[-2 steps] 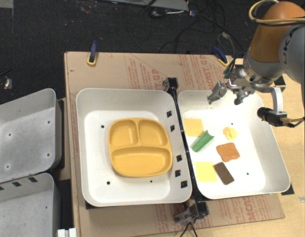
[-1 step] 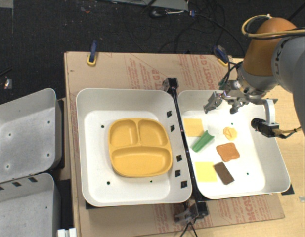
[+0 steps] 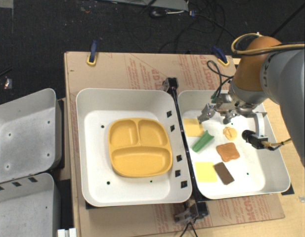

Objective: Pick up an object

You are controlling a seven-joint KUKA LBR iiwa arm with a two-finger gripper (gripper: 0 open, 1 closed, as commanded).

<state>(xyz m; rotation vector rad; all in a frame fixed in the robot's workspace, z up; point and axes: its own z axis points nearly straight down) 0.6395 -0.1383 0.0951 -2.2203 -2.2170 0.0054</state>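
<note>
My gripper [image 3: 217, 115] hangs over the far part of the right bin [image 3: 276, 174], open, with nothing between its fingers. Just below its left finger lies a pale yellow block [image 3: 192, 128]. A small round orange piece [image 3: 230, 133] sits under its right side. A green stick [image 3: 203, 141] lies slantwise in the middle of the bin. Nearer the front are a brown toast-like slab [image 3: 228, 152], a flat yellow square [image 3: 205, 171] and a dark brown bar [image 3: 223, 173].
The left bin [image 3: 88, 181] holds a yellow divided plate [image 3: 140, 147]. A black divider with clips [image 3: 179, 132] runs between the bins. Grey metal trays [image 3: 23, 132] lie off the bench at the left. The arm's orange band [image 3: 251, 65] looms over the right bin's far corner.
</note>
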